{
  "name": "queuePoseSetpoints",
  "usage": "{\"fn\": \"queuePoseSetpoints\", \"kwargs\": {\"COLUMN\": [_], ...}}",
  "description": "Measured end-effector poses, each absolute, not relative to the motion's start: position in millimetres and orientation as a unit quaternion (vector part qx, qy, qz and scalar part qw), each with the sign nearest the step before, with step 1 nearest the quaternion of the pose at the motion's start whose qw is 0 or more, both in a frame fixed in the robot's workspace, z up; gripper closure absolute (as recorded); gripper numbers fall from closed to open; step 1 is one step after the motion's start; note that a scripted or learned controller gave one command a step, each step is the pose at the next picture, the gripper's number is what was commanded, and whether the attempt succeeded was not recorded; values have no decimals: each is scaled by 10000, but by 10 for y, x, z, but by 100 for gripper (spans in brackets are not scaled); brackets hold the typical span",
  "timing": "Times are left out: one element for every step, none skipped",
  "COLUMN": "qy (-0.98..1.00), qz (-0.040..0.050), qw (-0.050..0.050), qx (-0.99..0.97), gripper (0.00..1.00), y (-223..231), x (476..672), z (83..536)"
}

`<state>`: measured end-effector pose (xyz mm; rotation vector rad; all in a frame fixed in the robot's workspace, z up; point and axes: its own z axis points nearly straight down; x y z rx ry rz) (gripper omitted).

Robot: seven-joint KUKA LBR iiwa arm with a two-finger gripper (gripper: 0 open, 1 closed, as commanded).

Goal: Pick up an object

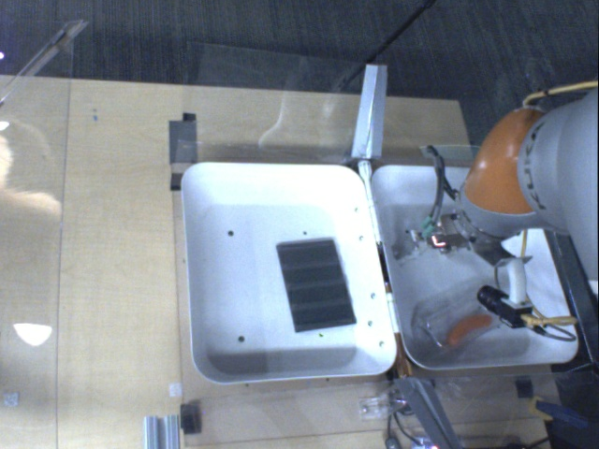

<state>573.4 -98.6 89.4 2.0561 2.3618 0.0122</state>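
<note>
- Here, in the camera view, we see a dark ribbed slab (316,284) lying flat in the left-hand bin (225,204).
- The claw (436,239) is over the right-hand bin (402,195); we cannot tell its state.
- An orange object (468,328) lies near that bin's front wall.

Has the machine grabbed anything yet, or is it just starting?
Nothing looks done yet: the dark ridged pad lies in the left bin, an orange object in the right bin. In hand: the gripper is over the right bin. Left: gripping and lifting something.

light: bright, overhead | left bin (234,204): washed-out white | focus: slightly soft
</note>
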Motion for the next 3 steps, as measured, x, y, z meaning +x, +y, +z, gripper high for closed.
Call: {"fn": "queuePoseSetpoints", "kwargs": {"qy": [7645, 7442, 7229], "qz": [19, 10, 26], "qw": [41, 17, 63], "qx": [6446, 6680, 6909], "gripper": [0, 0, 0], "y": [-1082, -1669, -2075], "x": [6582, 5415, 4934], "z": [880, 974, 896]}}
